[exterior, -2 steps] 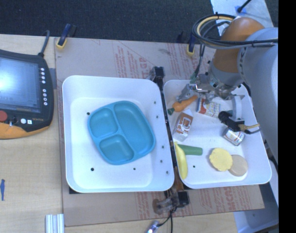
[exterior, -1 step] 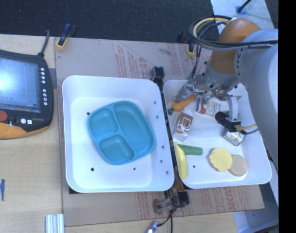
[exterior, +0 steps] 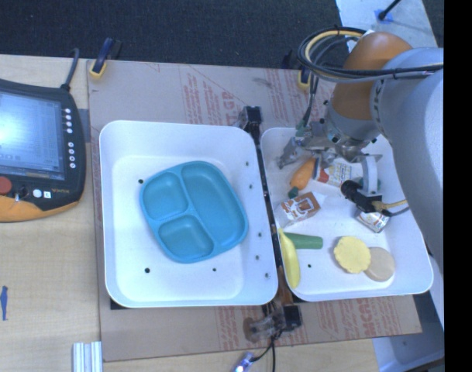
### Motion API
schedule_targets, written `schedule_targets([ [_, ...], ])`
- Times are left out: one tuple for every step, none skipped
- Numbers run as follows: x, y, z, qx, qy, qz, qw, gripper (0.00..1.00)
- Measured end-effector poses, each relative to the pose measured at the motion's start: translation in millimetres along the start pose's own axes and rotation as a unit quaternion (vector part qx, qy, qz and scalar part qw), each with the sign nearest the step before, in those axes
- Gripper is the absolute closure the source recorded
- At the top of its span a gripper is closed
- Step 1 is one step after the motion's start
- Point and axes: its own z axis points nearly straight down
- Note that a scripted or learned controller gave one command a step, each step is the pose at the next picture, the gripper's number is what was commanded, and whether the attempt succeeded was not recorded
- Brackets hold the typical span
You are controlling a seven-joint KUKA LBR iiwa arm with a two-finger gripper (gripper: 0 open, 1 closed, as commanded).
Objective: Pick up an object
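Note:
My gripper (exterior: 307, 155) hangs low over the back left of the right bin (exterior: 410, 284). Directly beneath and in front of it lies an orange carrot-shaped piece (exterior: 301, 175), its upper end under the gripper. I cannot make out whether the two touch. A small brown and white packet (exterior: 300, 206) rests just in front of the orange piece. A red and white wrapper (exterior: 329, 176) lies to its right, partly under the wrist.
Toward the right bin's front are a green piece (exterior: 306, 241), a yellow banana (exterior: 289, 260), a yellow round piece (exterior: 349, 253), a tan disc (exterior: 381, 264) and a silvery thing (exterior: 373, 221). The left bin (exterior: 123, 281) holds a blue divided plate (exterior: 192, 210). A teach pendant (exterior: 30, 153) lies at far left.

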Motion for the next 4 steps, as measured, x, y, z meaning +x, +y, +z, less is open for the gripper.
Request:
schedule_targets([
  [0.1, 0.0, 0.1, 0.000, 0.000, -0.001, 1.0000, 0.00],
  [-0.2, -0.1, 0.2, 0.001, 0.000, -0.001, 1.0000, 0.00],
  [0.4, -15.2, 0.4, 0.000, 0.000, 0.001, 1.0000, 0.00],
  [-7.2, -12.5, 0.9, 0.002, 0.002, 0.002, 1.0000, 0.00],
])
